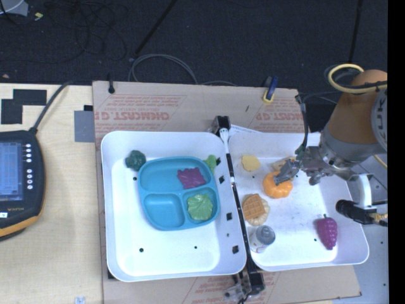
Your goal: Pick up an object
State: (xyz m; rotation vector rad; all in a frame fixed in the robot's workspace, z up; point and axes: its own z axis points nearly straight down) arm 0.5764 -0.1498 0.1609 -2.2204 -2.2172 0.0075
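My gripper [290, 171] reaches in from the right and hangs low in the right bin [354, 249]. It sits right at the upper edge of an orange toy fruit [277, 187], partly covering it. A yellow piece [250, 163] lies to the left of it. A round waffle [254, 208] is just below the orange fruit, and a small grey and silver object [264, 235] lies under the waffle. A purple bunch of grapes [327, 232] rests near the bin's right front corner.
The left bin [120, 246] holds a blue divided tray [161, 204] with a magenta piece [192, 178] and a green leaf [200, 206] in it. A dark green broccoli [135, 160] lies beside the tray. A teach pendant [16, 176] sits at far left.
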